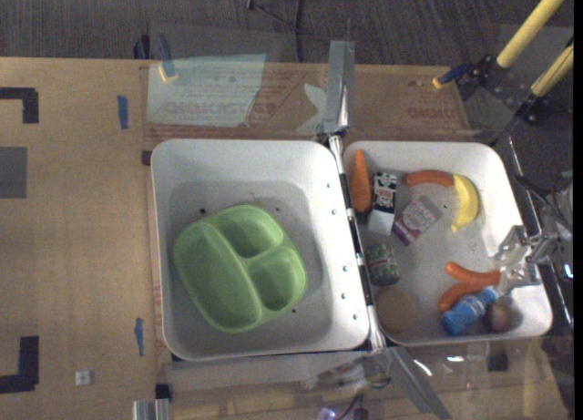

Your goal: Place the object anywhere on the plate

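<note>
Claw (521, 259) low at right bin's (428, 152) right wall, near the orange sausages (469, 272); metal parts blur together, so cannot tell how it is set, nothing visibly pinched. Left to right: green divided plate (239, 266) in left bin (239, 156), bare, tilted in frame, three compartments. Right bin crowded: carrot (361, 181) along left wall, small carton (385, 192), purple box (416, 219), green can (383, 263), brown round item (396, 309), sausage (428, 178), banana (465, 201), blue bottle (468, 312), dark round item (498, 317). Target object unnamed; likely one of the pieces nearest claw, still in right bin. Risks: items touching near claw, so double pick or a nudged neighbour; round bottle apt to roll out of grip; wall close, collision possible; divider rims to clear on transfer. Hard to read: arm cut off at right edge, carton labels illegible, dark item's identity unclear.
</note>
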Tool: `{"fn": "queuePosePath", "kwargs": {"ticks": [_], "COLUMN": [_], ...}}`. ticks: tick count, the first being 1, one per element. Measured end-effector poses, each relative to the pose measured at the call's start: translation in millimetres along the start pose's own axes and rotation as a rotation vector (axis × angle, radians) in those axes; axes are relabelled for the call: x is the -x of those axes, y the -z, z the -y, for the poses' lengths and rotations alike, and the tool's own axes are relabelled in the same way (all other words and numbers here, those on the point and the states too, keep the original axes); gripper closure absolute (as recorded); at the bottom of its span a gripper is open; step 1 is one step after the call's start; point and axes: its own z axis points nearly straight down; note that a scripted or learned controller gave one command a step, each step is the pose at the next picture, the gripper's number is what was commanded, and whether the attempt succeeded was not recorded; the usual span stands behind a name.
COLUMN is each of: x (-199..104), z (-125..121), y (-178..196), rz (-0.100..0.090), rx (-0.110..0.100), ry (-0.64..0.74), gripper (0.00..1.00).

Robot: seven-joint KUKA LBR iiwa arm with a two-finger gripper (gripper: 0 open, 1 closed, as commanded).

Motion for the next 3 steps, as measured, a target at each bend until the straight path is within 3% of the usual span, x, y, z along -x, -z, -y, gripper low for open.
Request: {"fn": "queuePosePath", "kwargs": {"ticks": [1,2,3], "x": [40,-6,-6], "z": [-32,-114,-114], "y": [-76,-66,-66], "rz": [-0.001,-0.002,-0.002], "rx": [-0.001,-0.002,-0.002], "ry": [-0.186,-0.087,-0.087], "gripper": [1.0,1.0,0.0]}}
